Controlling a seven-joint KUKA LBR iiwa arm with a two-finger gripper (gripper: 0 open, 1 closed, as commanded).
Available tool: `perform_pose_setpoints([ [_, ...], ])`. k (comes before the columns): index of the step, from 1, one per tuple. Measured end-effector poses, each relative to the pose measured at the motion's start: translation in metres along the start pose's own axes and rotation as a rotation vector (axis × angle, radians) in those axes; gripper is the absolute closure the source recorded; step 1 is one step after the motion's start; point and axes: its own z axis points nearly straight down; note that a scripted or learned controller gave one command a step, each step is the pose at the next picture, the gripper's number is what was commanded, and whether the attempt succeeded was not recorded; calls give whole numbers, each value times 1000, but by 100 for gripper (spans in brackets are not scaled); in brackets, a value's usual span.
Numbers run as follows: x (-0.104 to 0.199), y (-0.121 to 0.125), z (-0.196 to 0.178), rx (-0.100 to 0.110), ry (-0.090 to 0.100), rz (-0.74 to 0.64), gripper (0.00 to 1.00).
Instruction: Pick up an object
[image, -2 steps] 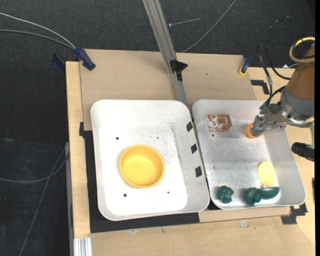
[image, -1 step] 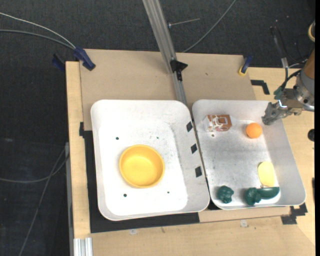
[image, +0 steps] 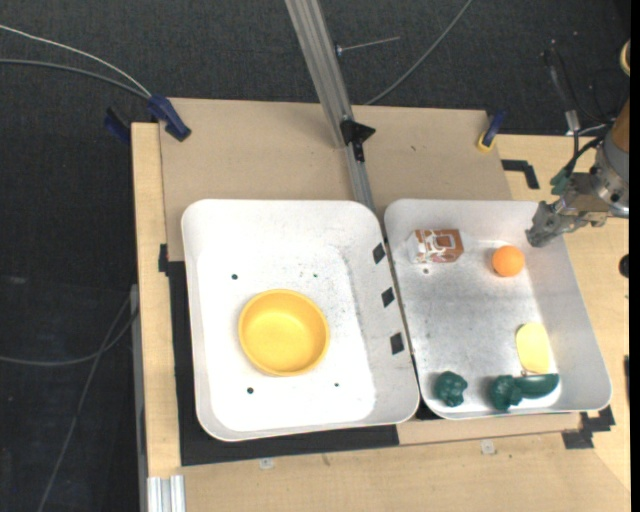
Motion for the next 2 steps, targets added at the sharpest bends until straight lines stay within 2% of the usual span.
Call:
perform_pose_setpoints([
  [1, 50, -11, 3, 17, 9, -3, 100],
  [2, 111, -13, 10, 19, 11, -6, 100],
])
